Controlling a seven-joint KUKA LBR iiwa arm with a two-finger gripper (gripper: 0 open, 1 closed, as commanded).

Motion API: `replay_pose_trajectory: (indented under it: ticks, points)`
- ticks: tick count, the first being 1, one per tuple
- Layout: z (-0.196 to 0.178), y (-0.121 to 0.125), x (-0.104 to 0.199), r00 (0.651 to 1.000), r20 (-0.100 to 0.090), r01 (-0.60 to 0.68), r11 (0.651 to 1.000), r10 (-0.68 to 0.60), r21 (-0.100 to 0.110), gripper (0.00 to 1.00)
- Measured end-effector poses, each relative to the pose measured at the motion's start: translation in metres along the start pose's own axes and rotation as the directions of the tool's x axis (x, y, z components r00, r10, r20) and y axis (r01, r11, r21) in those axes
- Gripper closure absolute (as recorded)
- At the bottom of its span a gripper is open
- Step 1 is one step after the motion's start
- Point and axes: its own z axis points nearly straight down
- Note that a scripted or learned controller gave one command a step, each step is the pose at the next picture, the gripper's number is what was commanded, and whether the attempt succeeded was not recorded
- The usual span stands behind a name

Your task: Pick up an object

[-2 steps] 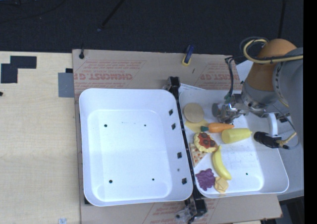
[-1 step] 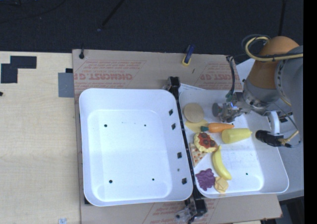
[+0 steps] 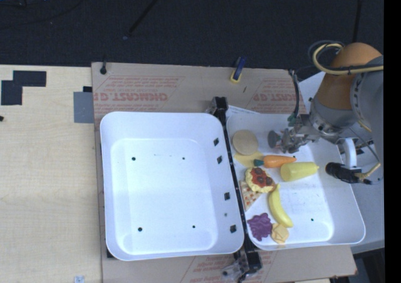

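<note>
**Kid:** Where is your pincer right now?

**Me:** My pincer (image 3: 285,139) hangs over the upper part of the right bin (image 3: 343,213), right of the middle of the frame. It is small and dark against the white, so I cannot tell if it is clenched or released. I see nothing held in it.

**Kid:** What could you pick up?

**Me:** The closest toy is the carrot (image 3: 278,161), just below my pincer. Beside it, to the right, lies a yellow pepper (image 3: 298,171). A round tan piece (image 3: 245,143) sits to the left of my pincer.

**Kid:** What could go wrong?

**Me:** I think the toys are packed too close. The carrot lies touching a yellow piece (image 3: 245,159) on its left and is just beside the pepper. If I come down a bit off, I could push them apart and grab nothing. The carrot is thin and round too, so I guess it could roll or slip out.

**Kid:** What else is in that bin?

**Me:** Lower down there is a red and yellow flower-like toy (image 3: 260,179), a banana (image 3: 279,208), a purple bunch of grapes (image 3: 260,225) and a small yellow bit (image 3: 280,233). They crowd the left side of the bin.

**Kid:** And the other bin?

**Me:** The left bin (image 3: 164,185) is in the middle of the frame. I see only its white floor with a few dark dots. Both bins sit on the desk (image 3: 47,181).
</note>
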Motion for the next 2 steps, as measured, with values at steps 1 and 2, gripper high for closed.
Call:
replay_pose_trajectory:
  ticks: [1,2]
  points:
    - [0.021,0.000,-0.016,1.000,-0.002,-0.002,1.000,0.002,0.003,1.00]
    - [0.010,0.000,-0.016,1.000,-0.002,-0.001,1.000,0.001,0.003,1.00]
